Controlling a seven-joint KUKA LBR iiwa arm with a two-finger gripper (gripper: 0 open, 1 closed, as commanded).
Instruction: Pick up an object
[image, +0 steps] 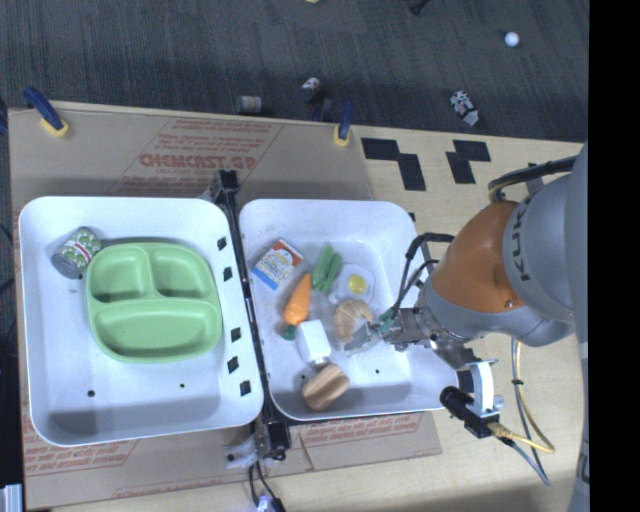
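The right bin holds several toy foods: a small carton, an orange carrot, a green vegetable, a white block, a brown bread roll, a clear piece with a yellow centre and a round beige piece. My gripper reaches in from the right, low inside this bin. Its tip is right against the lower right side of the round beige piece. The view does not show whether anything is held.
The left bin holds a green divided plate and a small can at its back left corner. A black divider separates the bins. The arm's orange band hangs over the right bin's right rim.
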